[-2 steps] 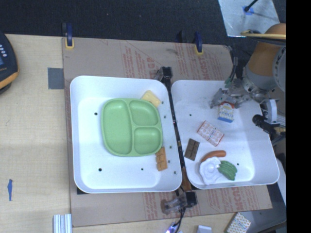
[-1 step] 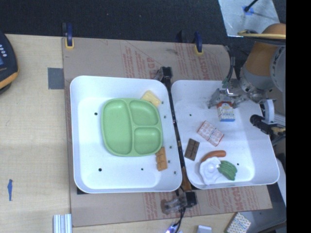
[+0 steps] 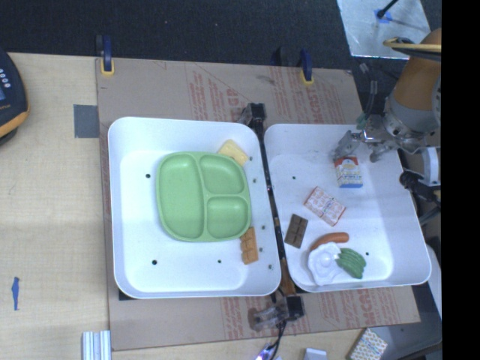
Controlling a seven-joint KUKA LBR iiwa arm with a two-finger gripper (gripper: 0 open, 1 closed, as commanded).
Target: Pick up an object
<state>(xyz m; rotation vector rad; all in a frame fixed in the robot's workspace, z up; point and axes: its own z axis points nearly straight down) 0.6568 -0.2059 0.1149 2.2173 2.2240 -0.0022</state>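
My gripper (image 3: 349, 147) hangs over the back of the right bin (image 3: 397, 223), reaching in from the right. A small white carton with red and blue print (image 3: 349, 174) lies directly in front of it, touching or nearly touching its tip. Further forward in that bin lie a pink checked packet (image 3: 325, 205), a brown chocolate bar (image 3: 297, 230), an orange sausage (image 3: 330, 239), a white lump (image 3: 324, 264) and a green leafy piece (image 3: 351, 262).
The left bin (image 3: 131, 201) holds a green divided plate (image 3: 202, 196), a yellow wedge (image 3: 234, 151) behind it and a brown cracker (image 3: 248, 245) in front. Clamps (image 3: 256, 113) join the bins. The arm's grey wrist (image 3: 409, 122) stands over the right bin's far right corner.
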